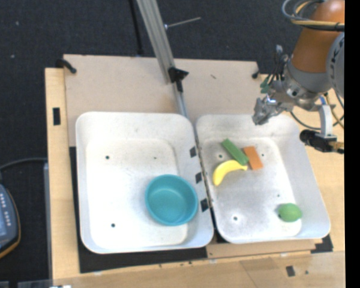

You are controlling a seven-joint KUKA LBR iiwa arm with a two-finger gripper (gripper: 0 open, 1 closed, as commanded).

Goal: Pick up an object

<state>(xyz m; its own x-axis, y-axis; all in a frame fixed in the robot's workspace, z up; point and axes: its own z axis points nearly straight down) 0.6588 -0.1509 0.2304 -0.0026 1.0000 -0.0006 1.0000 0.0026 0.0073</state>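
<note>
Banana (228, 171): you see it in the right bin (300, 161), near that bin's left wall, curved, lying flat; it lies below and to the left of the hand.
Green stick (233, 150): just above the banana, slanted, its lower end touching or nearly touching the orange block (253, 158).
Orange block: just right of the banana's upper tip, below and a little left of the hand.
Lime (289, 212): alone near the right bin's lower right corner, well apart from the hand.
Hand (263, 114): you find it over the right bin's upper rim, well clear of all four things; nothing is between its fingers, and you cannot tell whether they are apart or together.
Bowl (171, 199): blue, upright, in the left bin (108, 143), at its lower right.
Counter (126, 83): bears both bins side by side.
</note>
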